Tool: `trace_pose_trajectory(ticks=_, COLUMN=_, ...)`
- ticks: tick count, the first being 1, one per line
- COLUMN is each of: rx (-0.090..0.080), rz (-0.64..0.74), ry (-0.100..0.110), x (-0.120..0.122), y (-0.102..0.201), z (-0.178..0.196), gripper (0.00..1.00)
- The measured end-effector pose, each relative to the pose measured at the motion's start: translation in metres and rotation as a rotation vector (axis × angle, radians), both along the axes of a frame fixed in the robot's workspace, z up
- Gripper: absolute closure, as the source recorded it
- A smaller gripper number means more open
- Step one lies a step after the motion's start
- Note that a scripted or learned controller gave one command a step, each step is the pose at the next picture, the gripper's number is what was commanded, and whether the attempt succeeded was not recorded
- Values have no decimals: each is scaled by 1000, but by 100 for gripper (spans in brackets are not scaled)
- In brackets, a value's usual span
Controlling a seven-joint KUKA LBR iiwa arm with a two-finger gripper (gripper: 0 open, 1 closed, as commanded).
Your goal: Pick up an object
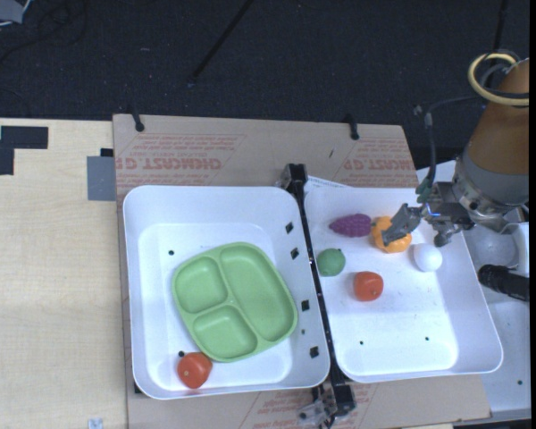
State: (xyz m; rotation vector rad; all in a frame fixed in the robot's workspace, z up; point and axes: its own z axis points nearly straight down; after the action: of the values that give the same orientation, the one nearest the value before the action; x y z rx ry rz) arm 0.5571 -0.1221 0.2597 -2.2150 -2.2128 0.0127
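The left bin (143, 239) is holding a green divided plate (233, 301) and a tomato (194, 370); the gripper (400, 228) (fingers spread) is straddling an orange fruit (391, 239) in the right bin (482, 347).

Red print on cardboard sheet (250, 146) under the bins, upside down, roughly "CHEMCAST GP", twice

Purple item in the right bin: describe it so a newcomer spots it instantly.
Take the right bin of the two white ones. Along its far side lies the purple fruit, left of the orange fruit and above the green ball. It is the one purple, elongated piece; its neighbours are round.
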Motion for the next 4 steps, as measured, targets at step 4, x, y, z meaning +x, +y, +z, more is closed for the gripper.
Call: trace_pose_trajectory(ticks=4, rx=0, rz=-2, ry=-6, x=4, y=5, z=-158, gripper=0)
